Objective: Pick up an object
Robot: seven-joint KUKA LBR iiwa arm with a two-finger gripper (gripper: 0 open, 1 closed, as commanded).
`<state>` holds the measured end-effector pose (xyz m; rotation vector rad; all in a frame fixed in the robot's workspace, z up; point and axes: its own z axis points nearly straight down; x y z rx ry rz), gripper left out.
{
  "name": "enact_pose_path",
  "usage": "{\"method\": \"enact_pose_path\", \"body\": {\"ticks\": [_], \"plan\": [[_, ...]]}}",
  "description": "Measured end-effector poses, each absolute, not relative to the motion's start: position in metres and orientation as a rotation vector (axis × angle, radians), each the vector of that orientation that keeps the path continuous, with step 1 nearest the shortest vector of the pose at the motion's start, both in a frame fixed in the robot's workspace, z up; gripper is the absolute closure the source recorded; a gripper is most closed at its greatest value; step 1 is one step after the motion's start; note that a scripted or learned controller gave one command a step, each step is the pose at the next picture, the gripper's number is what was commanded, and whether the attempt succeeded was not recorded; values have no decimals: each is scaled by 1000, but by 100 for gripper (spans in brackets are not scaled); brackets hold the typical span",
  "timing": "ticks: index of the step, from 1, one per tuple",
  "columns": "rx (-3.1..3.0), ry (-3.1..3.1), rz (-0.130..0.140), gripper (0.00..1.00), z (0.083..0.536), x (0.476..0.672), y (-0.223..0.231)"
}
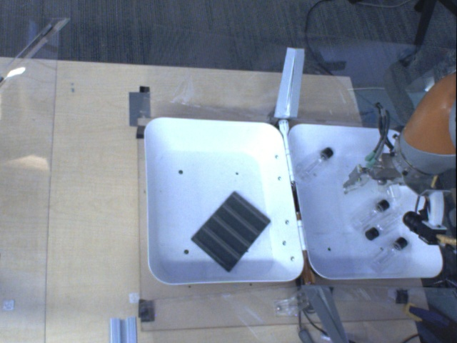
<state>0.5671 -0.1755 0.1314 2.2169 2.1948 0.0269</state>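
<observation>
A dark grey ribbed rectangular pad (231,231) lies at an angle in the left bin (164,191), towards its front. Several small clear vials with black caps lie in the right bin (335,259): one near the back left (323,156), one in the middle (380,208), one just below it (371,232) and one at the front right (398,245). My gripper (360,177) hangs over the right bin's right half, a little above and left of the middle vials. I see nothing held in it.
The grey arm with its orange band (437,123) reaches in over the right bin's right edge. A metal bar (290,83) stands at the back between the bins. Small brackets (141,106) sit on the wooden bench around the left bin.
</observation>
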Motion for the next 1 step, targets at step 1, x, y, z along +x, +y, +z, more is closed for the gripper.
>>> {"method": "enact_pose_path", "body": {"ticks": [1], "plan": [[2217, 2195, 27, 0, 131, 567, -175]]}}
